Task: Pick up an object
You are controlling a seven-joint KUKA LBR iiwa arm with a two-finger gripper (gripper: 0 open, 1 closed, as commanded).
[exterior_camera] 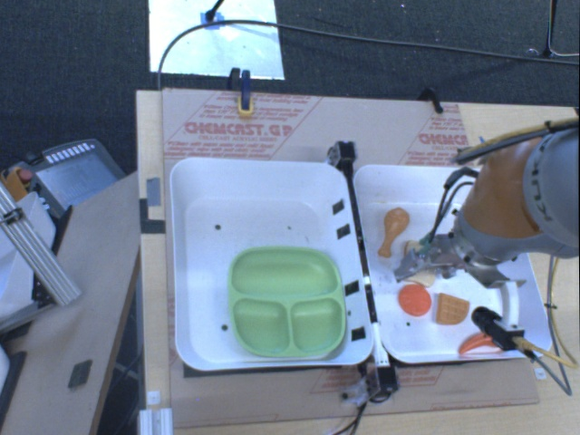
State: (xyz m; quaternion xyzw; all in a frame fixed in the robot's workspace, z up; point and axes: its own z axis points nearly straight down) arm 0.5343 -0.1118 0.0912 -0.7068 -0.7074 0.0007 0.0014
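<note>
Toy food pieces are scattered in the right bin (399,184), which is taken here as the landmark. A tan drumstick (393,229) is seen near the bin's middle, tilted, with its thick end toward the far wall. A round red-orange slice (416,299) is found nearer the front wall, and a tan waffle-like square (451,309) is placed just beside it, toward the bin's right side. A red-orange pepper-shaped piece (478,343) is seen at the front right corner, partly covered by a black part of the arm. The gripper (419,259) is lowered into the bin between the drumstick and the round slice; whether it is clenched or released cannot be told, and nothing is clearly seen in its grasp. To the left of the right bin, a second bin (208,188) is seen, and a green divided plate (287,301) is laid inside it. Both bins are carried by the tabletop (299,120).
</note>
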